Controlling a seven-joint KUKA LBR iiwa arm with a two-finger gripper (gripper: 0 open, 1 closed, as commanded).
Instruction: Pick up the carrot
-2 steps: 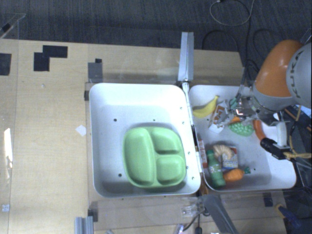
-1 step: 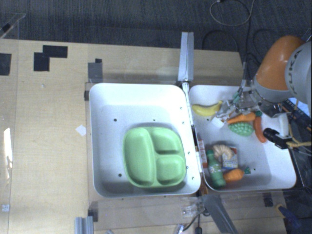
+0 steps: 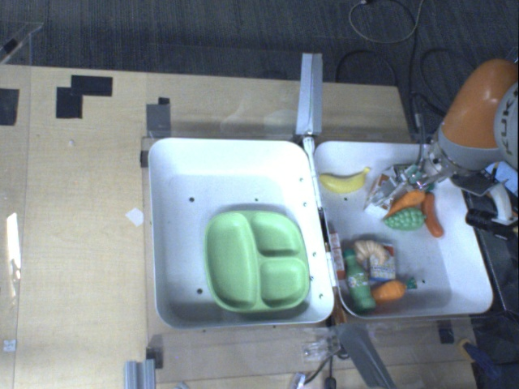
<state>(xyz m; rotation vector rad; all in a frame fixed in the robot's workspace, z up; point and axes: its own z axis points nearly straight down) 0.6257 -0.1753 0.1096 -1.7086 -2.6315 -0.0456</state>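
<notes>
Carrot (image 3: 390,291) | orange, green leafy tip | right bin's (image 3: 470,294) front

A single fixed camera looks down from above the bench at a slant, far enough off to take in both white bins whole. The metal divider post (image 3: 310,96) between the bins sits right of the frame's centre (dark carpet fills the strip beyond it), with bare wooden benchtop (image 3: 73,241) stretching well to its left.

bench (image 3: 81,217): pale wood | on it: left bin (image 3: 174,168), right bin (image 3: 462,286), side by side
</notes>
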